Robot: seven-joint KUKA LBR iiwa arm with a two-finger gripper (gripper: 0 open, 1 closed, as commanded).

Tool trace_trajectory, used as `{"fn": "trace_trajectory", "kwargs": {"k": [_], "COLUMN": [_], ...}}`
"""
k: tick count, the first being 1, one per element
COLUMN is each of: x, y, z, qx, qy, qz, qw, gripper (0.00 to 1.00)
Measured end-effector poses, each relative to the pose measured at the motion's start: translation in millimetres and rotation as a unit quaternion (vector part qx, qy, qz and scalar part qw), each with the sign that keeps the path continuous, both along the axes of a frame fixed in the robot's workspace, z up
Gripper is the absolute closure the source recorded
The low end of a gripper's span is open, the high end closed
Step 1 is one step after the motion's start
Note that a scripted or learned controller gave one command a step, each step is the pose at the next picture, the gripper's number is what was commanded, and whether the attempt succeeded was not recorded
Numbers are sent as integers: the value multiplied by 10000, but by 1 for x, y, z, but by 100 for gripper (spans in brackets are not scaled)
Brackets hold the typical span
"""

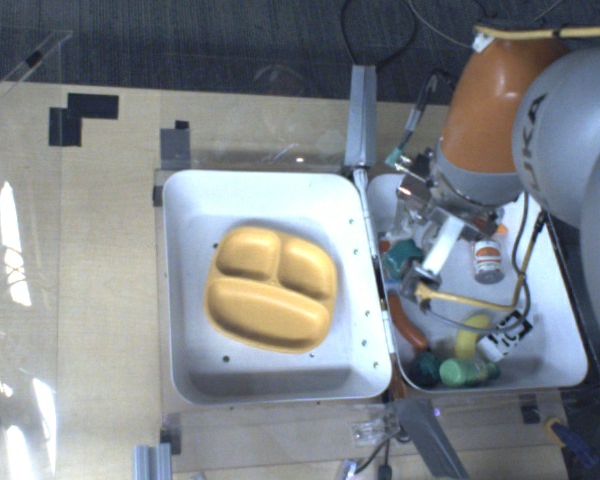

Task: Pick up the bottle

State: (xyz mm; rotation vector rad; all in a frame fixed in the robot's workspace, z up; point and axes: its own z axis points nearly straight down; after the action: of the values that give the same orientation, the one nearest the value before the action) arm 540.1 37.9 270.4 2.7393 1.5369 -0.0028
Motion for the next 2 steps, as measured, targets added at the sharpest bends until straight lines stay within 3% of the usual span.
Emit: {"fn": "trace_trajectory", "kwargs": {"k": [1, 2], "x": [-42, -35], "y": [-10, 51], "z": [-87, -89], "qx": [3, 9], "qy": [-20, 9], "qz": [1778, 1743], "qw": [9841, 9847], "gripper": [100, 100]}}
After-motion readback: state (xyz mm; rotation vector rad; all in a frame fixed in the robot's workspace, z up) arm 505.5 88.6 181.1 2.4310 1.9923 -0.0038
